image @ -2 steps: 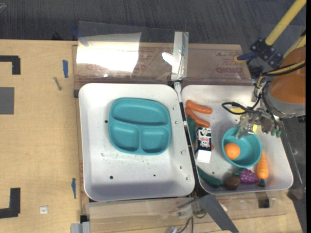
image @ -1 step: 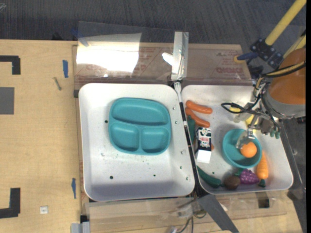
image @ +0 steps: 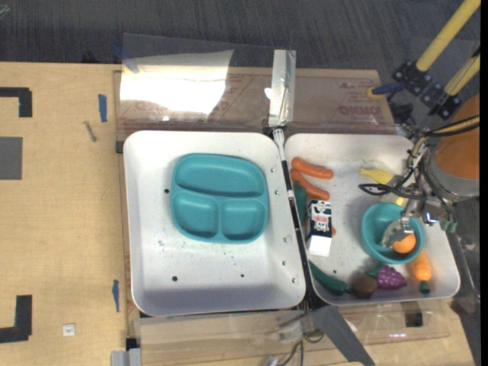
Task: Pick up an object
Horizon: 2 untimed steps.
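Here, reaching down into a small teal plastic bowl (image: 385,231) at three o'clock in the right shallow white bin (image: 347,204).
Gripper (image: 402,231) poised over a small orange round toy fruit (image: 406,243) at the bowl's five o'clock edge; open or closed, impossible to tell. Likely to go wrong: sliding off the rounded fruit, catching the rim and tipping the bowl, or nudging the orange carrot-like piece (image: 422,269) just beyond, toward five o'clock.

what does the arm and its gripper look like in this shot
The arm has a wide orange band with grey metal beneath it. Thin dark and yellow cables loop around the wrist. The gripper is small, silvery metal with slim fingers, and it shows over a teal bowl.
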Each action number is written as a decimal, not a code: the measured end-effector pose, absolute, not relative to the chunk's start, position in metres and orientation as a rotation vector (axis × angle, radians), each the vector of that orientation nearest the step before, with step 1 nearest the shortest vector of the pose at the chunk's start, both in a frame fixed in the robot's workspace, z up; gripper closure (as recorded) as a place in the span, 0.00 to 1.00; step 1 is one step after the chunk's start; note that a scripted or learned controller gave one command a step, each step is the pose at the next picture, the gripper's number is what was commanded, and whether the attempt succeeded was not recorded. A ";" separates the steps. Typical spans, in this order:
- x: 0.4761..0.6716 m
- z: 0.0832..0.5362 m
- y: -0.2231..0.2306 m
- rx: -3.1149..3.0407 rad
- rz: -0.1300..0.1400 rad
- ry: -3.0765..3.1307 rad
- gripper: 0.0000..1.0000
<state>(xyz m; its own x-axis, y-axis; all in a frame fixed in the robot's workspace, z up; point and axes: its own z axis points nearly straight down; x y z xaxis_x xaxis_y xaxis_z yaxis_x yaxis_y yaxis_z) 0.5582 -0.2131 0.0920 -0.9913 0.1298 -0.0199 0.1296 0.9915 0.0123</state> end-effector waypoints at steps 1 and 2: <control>0.511 0.093 -0.183 0.208 -0.002 3.116 0.00; 0.518 0.109 -0.185 0.206 -0.012 3.094 1.00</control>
<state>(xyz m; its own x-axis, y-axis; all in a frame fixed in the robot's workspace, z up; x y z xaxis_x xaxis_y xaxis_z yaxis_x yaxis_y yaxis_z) 0.5177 -0.1845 0.1086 -0.9904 0.1321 -0.0407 0.1324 0.9912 -0.0049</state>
